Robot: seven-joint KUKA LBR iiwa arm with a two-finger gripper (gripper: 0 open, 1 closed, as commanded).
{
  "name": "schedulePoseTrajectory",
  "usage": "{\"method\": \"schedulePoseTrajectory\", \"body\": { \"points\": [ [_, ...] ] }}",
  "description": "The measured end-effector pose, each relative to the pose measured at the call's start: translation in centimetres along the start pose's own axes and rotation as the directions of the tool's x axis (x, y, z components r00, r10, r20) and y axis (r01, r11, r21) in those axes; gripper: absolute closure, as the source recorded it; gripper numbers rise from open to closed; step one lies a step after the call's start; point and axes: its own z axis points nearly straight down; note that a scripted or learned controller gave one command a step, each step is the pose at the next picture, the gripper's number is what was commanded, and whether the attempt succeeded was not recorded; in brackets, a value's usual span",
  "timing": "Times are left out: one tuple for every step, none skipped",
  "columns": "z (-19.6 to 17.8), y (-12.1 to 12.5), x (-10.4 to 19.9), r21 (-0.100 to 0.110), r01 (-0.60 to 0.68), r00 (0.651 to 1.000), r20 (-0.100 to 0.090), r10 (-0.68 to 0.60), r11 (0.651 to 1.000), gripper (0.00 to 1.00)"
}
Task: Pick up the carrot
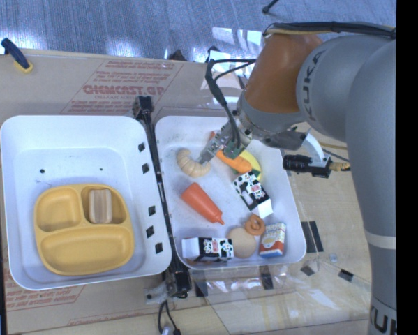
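Orange carrot (202, 203), cone-shaped, lying diagonal, mid right bin, tip twd lower right

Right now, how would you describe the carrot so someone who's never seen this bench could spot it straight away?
Look in the right bin, the one crowded with toy food. Near its middle, left of the cow-print carton, lies the carrot: a plain orange cone, narrow end toward the bin's near right. The croissant behind it is pale and curved, and the smaller orange piece under the gripper sits further back.
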Motion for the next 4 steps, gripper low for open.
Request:
{"method": "schedulePoseTrajectory", "body": {
  "points": [
    [-3.3,-1.7,-3.8,0.006,-0.137,0.991,0.0,0.137,0.991,1.0],
    [-4.3,-1.5,-3.8,0.006,-0.128,0.992,0.001,0.128,0.992,1.0],
    [-1.8,-3.8,-6.5,0.005,0.224,0.975,-0.005,-0.223,0.975,1.0],
    [8.3,-9.6,-5.9,0.003,0.47,0.882,-0.01,-0.47,0.882,1.0]
  ]
}}
